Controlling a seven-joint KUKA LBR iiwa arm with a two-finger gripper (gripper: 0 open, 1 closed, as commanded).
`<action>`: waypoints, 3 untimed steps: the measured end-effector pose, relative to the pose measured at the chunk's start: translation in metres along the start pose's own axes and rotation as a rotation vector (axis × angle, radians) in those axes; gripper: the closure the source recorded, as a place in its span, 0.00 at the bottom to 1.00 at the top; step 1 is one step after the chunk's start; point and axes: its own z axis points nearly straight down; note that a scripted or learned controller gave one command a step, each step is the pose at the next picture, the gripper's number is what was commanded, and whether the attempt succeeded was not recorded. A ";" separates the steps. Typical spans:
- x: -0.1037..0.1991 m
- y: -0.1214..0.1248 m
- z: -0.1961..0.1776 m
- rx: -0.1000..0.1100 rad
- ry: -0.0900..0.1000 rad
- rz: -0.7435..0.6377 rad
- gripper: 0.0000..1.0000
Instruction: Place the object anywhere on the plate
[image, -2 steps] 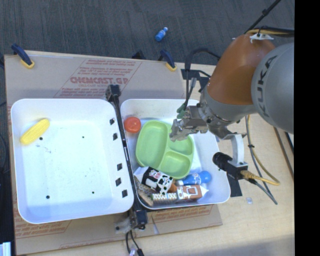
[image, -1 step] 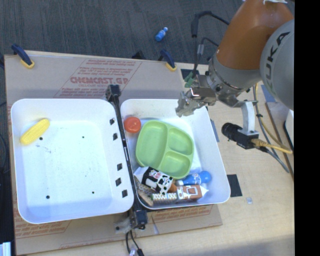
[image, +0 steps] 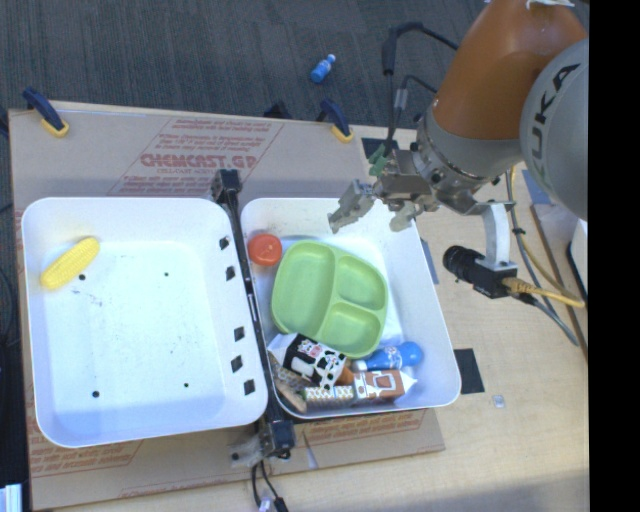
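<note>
Two shallow white plastic bins lie side by side on a brown cardboard sheet (image: 190, 150) that covers the surface, the left bin (image: 130, 400) taking the left half of the frame and the right bin (image: 432, 330) sitting at the centre. In the right bin a light green plastic plate with three compartments (image: 330, 295) lies a little tilted, and its compartments hold nothing. Just beside its upper left edge there is a small round orange object (image: 265, 248), close to the wall between the bins. Below the plate, at the lower end of the same bin, several small things lie together: a black and white spotted toy (image: 318, 362), a blue rounded object (image: 397, 355) and a flat printed package (image: 355, 392); I cannot tell more about them. A yellow toy corn cob (image: 70, 262) rests alone in the upper left corner of the left bin, well apart from the plate. The grey arm with an orange band (image: 500, 70) comes in from the upper right of the frame. Its gripper (image: 375, 212) hangs over the upper rim of the right bin, above the plate, and the two fingers are spread apart with nothing between them.
</note>
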 end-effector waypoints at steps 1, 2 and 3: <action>0.000 0.000 -0.010 -0.001 -0.001 -0.006 1.00; 0.000 0.000 -0.010 0.000 -0.001 -0.007 0.00; 0.000 0.001 -0.021 -0.002 -0.002 -0.013 1.00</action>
